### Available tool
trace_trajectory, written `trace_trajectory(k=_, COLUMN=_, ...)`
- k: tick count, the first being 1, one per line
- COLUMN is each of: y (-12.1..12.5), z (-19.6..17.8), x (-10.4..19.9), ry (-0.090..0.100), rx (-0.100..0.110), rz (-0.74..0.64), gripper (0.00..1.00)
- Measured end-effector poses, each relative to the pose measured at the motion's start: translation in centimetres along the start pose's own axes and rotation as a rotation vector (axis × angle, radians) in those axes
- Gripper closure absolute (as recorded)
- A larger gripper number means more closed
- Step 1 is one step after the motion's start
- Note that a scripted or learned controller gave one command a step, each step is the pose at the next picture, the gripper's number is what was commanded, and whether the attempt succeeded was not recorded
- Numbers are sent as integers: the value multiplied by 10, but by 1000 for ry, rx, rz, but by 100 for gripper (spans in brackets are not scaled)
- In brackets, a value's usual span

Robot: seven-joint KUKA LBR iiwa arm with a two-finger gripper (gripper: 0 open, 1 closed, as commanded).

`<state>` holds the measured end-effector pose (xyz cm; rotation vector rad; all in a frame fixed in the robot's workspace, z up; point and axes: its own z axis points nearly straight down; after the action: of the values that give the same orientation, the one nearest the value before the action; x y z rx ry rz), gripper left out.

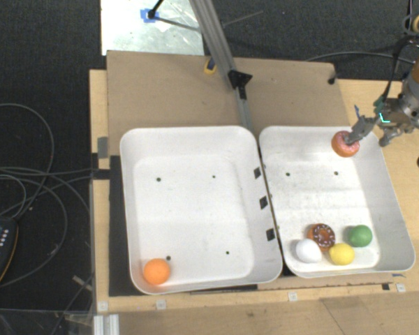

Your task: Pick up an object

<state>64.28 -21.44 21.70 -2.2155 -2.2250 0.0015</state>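
The gripper (372, 131) hangs over the right bin's (394, 208) far right corner, one jaw touching a pink frosted doughnut (344, 144). Whether the jaws pinch it cannot be told. A one-sided hold would probably drop it into the bin.

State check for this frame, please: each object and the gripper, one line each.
Gripper: at the right bin's far right corner, beside the pink donut.
Pink donut: at the gripper's fingertip, whether gripped unclear.
Chocolate donut: lying flat, near end of right bin.
White ball: resting against the chocolate donut.
Yellow ball: resting beside the white ball.
Green ball: resting near the yellow ball.
Orange ball: alone, near-left corner of left bin.
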Motion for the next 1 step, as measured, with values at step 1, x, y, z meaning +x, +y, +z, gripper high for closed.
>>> trace_trajectory(k=1, y=1, z=-3, x=0, ry=-2, rx=-3, rz=-2, gripper=0)
